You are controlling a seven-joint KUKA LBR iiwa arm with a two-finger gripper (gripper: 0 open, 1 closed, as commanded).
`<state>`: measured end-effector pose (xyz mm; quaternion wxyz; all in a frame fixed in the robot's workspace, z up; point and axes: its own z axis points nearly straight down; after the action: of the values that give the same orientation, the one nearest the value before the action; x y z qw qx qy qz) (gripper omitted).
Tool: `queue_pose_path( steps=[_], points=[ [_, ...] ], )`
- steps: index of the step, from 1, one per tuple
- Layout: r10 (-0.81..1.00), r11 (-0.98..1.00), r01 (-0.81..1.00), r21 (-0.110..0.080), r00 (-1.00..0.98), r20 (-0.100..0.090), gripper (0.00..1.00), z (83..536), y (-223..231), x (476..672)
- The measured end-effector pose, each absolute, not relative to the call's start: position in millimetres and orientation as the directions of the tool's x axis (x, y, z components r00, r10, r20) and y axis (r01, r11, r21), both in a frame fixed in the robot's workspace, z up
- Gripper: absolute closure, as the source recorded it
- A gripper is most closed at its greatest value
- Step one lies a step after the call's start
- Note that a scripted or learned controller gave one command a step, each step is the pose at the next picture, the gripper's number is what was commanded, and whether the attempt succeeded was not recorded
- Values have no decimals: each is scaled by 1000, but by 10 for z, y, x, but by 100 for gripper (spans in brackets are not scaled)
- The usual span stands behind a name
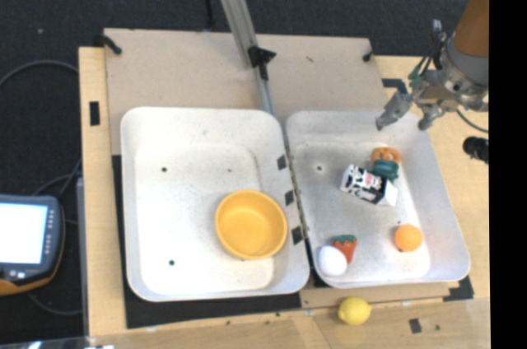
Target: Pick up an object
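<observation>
I see the gripper apart and empty at the right bin's upper edge; descending there, it probably clips the rim, missing the toy cluster.

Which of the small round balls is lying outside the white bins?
The yellow ball, resting on the bench beyond the right bin's near rim. The orange ball and the white ball both lie inside that bin.

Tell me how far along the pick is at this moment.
Nothing looks picked yet. The hand hangs open above the right white bin's upper edge, with nothing between its fingers. The black-and-white toy, orange ball and white egg lie in that bin. Descending, grasping and lifting remain.
</observation>
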<state>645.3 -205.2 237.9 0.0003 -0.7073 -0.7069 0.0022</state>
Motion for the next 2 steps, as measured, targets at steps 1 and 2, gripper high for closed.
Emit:
queue_pose_path(
  steps=[1,2],
  points=[
    [1000,2,1000,-3,-2,-3,0,1917,-2036,6521],
    [1000,-1,1000,-3,1,-4,0,1462,-2135,6523]
  ],
)
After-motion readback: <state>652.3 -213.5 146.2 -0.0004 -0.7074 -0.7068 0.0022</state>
